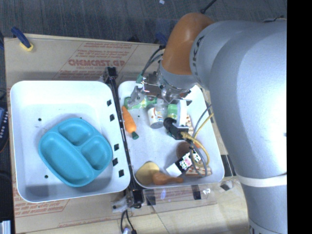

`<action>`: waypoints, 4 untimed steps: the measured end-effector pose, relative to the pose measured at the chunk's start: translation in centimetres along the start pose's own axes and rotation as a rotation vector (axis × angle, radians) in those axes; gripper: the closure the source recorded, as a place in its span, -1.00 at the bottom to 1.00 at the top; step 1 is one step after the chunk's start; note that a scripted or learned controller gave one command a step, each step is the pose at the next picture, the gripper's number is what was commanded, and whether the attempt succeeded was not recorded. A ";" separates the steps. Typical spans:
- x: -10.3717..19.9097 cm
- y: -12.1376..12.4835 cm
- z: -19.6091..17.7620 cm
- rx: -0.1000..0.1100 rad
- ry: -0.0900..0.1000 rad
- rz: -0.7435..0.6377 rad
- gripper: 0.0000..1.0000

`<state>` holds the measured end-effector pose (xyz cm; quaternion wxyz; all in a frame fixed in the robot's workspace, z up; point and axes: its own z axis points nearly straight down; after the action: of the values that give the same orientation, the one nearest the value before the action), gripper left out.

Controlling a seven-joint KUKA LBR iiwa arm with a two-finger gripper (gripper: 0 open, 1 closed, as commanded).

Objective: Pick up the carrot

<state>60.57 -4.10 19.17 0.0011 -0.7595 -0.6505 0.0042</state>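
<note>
Carrot (129,121) in right bin (161,145), hard against its left wall, with can (156,117) beside. Blue divided plate (75,151) in left bin (29,101). Gripper (152,92) over right bin's far end (grip state impossible to tell)

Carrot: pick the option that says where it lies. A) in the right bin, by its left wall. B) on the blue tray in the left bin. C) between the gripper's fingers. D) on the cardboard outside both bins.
A: the carrot lies on the floor of the right bin, close along its left wall, apart from the blue tray in the left bin.
</note>
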 end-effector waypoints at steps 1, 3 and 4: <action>0.0 0.0 0.0 0.000 0.000 0.000 -1.00; -1.8 -3.0 0.2 0.007 0.001 0.095 -1.00; -2.1 -4.2 0.2 0.012 0.003 0.329 -1.00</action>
<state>56.13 -5.58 19.00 0.0057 -0.8558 -0.5173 0.0070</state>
